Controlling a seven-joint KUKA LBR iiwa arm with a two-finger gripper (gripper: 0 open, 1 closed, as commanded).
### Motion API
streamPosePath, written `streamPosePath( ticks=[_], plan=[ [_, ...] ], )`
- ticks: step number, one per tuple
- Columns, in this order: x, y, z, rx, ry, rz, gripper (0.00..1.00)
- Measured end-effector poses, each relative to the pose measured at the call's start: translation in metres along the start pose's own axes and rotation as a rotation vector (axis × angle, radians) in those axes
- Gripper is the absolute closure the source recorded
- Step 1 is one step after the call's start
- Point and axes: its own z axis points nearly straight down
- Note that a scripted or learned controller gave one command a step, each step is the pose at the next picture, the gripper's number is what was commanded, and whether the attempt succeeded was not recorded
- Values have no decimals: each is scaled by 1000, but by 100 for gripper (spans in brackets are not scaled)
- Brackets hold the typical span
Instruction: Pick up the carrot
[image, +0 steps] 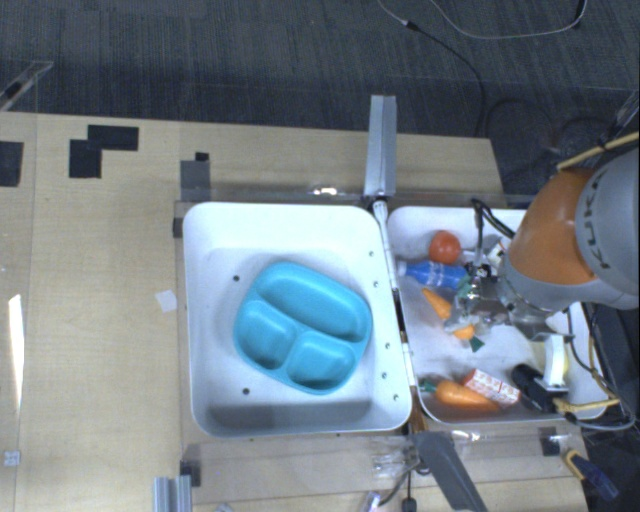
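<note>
Carrot (465, 396) orange, lying flat by right bin's (415, 235) near wall, tool (478, 303) state unclear.

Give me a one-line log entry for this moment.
gripper: low in right bin, grasp unconfirmed | carrot: lying near bin's front edge, not held | left bin: blue tray

The carrot (465, 396) is orange with a green stub at its left end. It lies flat on its side, pointing roughly left to right, along the near wall of the right bin (412, 232).
</note>
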Motion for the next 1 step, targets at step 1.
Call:
streamPosePath(
  ticks=[1],
  plan=[
    [38,65,-76,-2,-1,-5,100]
  ],
)
